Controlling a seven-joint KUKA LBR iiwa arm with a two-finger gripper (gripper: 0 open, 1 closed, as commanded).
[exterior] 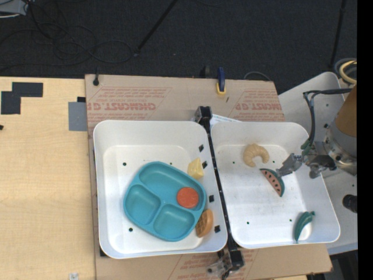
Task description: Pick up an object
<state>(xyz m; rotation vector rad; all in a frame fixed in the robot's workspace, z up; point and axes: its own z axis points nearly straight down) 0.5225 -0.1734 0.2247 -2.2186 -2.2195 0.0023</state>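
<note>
My gripper [303, 168] hangs over the right edge of the right bin [256, 238], below the arm's orange band [348, 116]. It is open, with nothing between its fingers. The left fingertip [288, 167] is just beside the upper end of a watermelon slice [273, 182] lying on the bin floor. A tan croissant [256, 154] lies up and to the left of the slice. A teal-green leaf-shaped piece [303, 224] rests in the bin's lower right corner.
The left bin [111, 156] holds a teal divided plate [148, 206] with an orange-red disc [187, 198] on it, a yellow piece [196, 168] at the plate's upper right and a brown ring [204, 223] at its lower right. A black divider [211, 168] separates the bins.
</note>
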